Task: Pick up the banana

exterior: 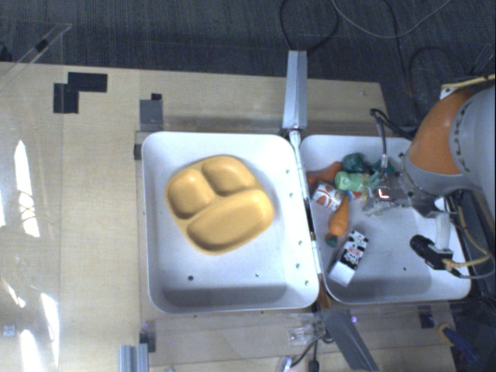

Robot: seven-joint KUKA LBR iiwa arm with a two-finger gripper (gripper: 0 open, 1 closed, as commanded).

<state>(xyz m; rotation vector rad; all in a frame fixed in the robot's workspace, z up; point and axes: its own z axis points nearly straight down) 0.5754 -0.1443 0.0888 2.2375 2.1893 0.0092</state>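
The step in hand is judged to be the approach to a grasp, since nothing is seen lifted clear of the right bin (387,294). The gripper (381,194) is held low over that bin, at about twelve o'clock from its centre; whether it is apart or together cannot be told. The banana cannot be picked out with certainty. It is judged to lie, if anywhere, in the heap of small things at ten o'clock in the right bin, just beside the gripper at its nine o'clock, where a green toy (350,182), a red-and-white can (325,198) and an orange carrot (339,220) are crowded together. A black-and-white box (350,253) is laid apart at seven o'clock. The left bin (155,231) is taken up by a yellow divided dish (221,204). For the next move, the banana must first be singled out from its neighbours, and the descent kept clear of them. The arm (434,142) is reached in from three o'clock, its wrist bent downward.
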